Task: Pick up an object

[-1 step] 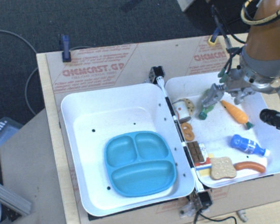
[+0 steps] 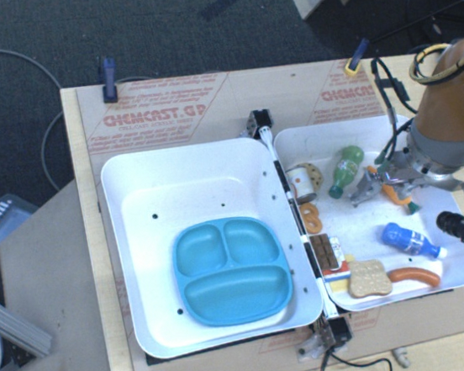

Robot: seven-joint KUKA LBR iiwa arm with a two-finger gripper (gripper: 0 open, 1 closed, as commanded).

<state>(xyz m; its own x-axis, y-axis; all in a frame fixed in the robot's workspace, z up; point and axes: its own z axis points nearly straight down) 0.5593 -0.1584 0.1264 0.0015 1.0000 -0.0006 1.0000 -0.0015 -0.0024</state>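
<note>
The arm (image 2: 451, 109) runs off the right edge, so most of it is cut away. Its wrist covers part of the right bin's (image 2: 327, 135) far corner. An orange thing (image 2: 396, 193) below the wrist is half hidden and too small to name. The printed packet (image 2: 324, 255) against the bin's left wall is unreadable.

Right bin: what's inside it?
The right bin holds a green bottle, blue bottle, hot dog, toast slice, pretzel and a snack bar. The arm covers its far right corner.
</note>
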